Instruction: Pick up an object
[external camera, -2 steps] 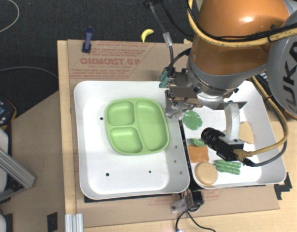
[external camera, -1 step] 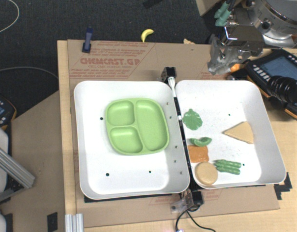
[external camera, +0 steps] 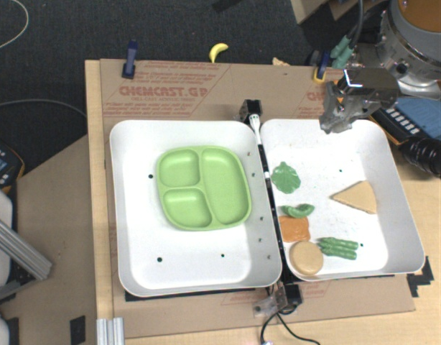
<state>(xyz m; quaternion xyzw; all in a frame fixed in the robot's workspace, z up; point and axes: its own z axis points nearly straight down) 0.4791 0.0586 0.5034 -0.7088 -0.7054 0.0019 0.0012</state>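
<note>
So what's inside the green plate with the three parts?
Nothing: all three sections of the green divided plate look bare. It sits in the left white bin. What lies under the plate is covered.

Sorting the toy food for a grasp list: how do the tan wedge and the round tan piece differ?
The tan wedge is triangular, the round tan piece a disc. The wedge lies alone toward the bin's right; the disc sits at the front edge, touching an orange piece. Both lie flat in the right bin.
</note>
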